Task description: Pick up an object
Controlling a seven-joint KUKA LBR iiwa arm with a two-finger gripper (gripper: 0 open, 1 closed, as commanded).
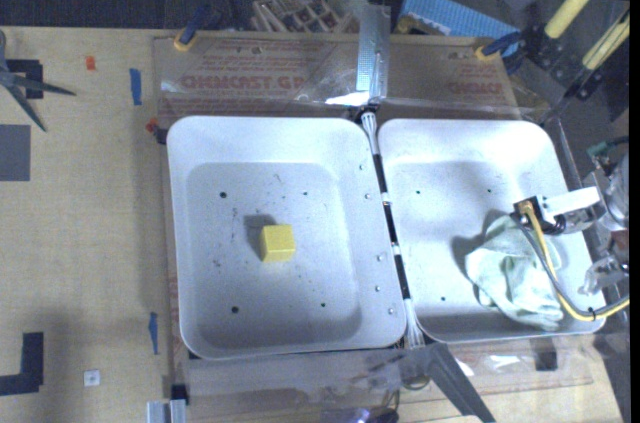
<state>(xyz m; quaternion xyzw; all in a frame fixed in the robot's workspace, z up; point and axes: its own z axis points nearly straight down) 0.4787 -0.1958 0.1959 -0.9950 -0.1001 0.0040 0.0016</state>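
At four o'clock in the right bin (460,139) lies the crumpled cloth (510,276), the arm (612,246) just beside; its grip I cannot tell. Approach step, I judge; next, descend squarely onto it.

A yellow block (278,242) lies near the middle of the left bin (200,161). A crumpled pale cloth (510,276) sits toward the near right corner of the right bin (450,161).
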